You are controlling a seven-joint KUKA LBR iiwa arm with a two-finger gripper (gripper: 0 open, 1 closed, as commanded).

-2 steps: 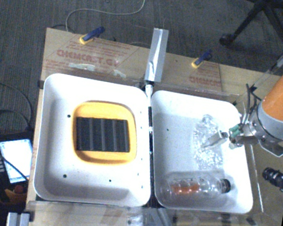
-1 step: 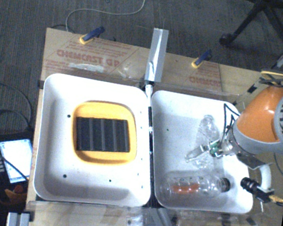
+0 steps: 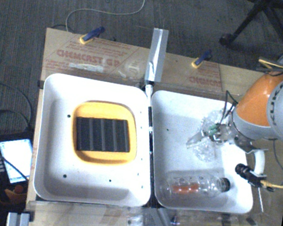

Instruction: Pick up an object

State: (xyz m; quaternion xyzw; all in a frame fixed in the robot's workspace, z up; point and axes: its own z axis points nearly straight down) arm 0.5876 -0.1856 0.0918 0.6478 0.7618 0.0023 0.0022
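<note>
We see the arm (image 3: pixel 269 111) reaching in from three o'clock over the right bin (image 3: pixel 172 120), its grey body and orange band covering the bin's upper right corner. The gripper (image 3: pixel 218 131) sits below the wrist, low over the bin's upper right part, and it is mixed up with a crumpled clear plastic piece (image 3: pixel 203 141); we cannot tell whether it is released or clenched, nor whether it grasps the plastic. The crumpled piece spreads from the gripper toward seven o'clock, lying on the bin floor near the middle of the bin.

At six o'clock from the gripper, near the front wall of the same bin, we find a clear plastic bottle (image 3: pixel 196 185) lying on its side, with a dark cap pointing to three o'clock and something orange-red showing inside it. It lies apart from the crumpled plastic.

At nine o'clock, across the divide between the bins, the left bin (image 3: pixel 48 164) holds a yellow tray with a black ribbed insert (image 3: pixel 103 134), lying flat near its centre. Both bins rest on the table (image 3: pixel 86 56), where two blue and yellow clamps (image 3: pixel 91 34) grip the far edge at twelve o'clock.
</note>
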